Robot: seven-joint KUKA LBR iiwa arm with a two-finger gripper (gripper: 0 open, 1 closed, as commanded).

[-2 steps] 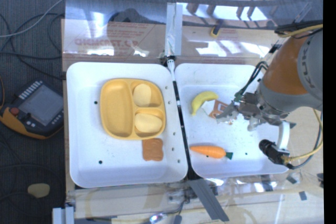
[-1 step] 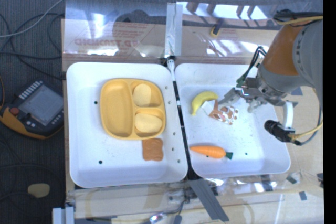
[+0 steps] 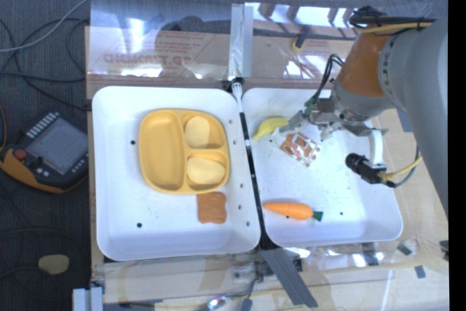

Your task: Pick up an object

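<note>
The arm [image 3: 393, 69] reaches in from the right and hangs its gripper [image 3: 314, 120] low over the upper part of the right bin [image 3: 378, 218], right above a small orange-and-white waffle-like piece [image 3: 300, 147]. That piece is the likely target, since it lies just under the tool. How far the fingers are spread I cannot tell; they are too small and dark against the wrist, and nothing shows between them.

A yellow banana [image 3: 268, 127] lies just left of the piece, against the wall between the 2 bins, close enough that a grasp could nudge it. A carrot [image 3: 289, 210] lies well apart, near the front edge.

The left bin [image 3: 109, 229] holds a yellow divided tray [image 3: 162, 149] with 2 pale rolls [image 3: 198, 131], and a brown toast slice [image 3: 212, 207] beside it, all out of the way.
</note>
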